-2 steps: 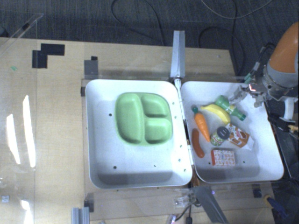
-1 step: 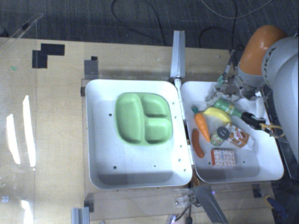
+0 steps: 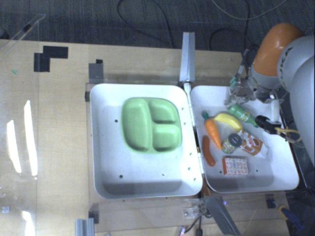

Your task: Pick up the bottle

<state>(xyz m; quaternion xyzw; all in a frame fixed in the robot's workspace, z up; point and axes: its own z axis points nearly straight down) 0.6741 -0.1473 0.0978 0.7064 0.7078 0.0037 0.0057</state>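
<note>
Nearest the camera, at the bottom of the frame, the counter (image 3: 54,181) carries two white bins; the left bin (image 3: 106,181) holds a green divided tray (image 3: 150,124), and the right bin (image 3: 280,178) holds the clutter; low in it lies a small printed packet (image 3: 235,165), then a red sausage-like piece (image 3: 207,150), a small round jar with a dark lid (image 3: 231,142) and a crinkled wrapper (image 3: 252,144); further up, a carrot (image 3: 212,133) and a banana (image 3: 228,120). The bottle (image 3: 244,114), green and lying on its side, sits in the upper part of the right bin, just beside the banana. Furthest, at the upper right, the gripper (image 3: 239,95) hangs close over the bottle's upper end; I judge this the approach, with the grasp not yet made; the next move calls for the jaws to come down astride the bottle's body and close without catching the banana. Whether the jaws stand open or closed I cannot tell, since the wrist hides them and the picture is soft there; nothing is seen between them; the arm is cut off at the right edge.
</note>
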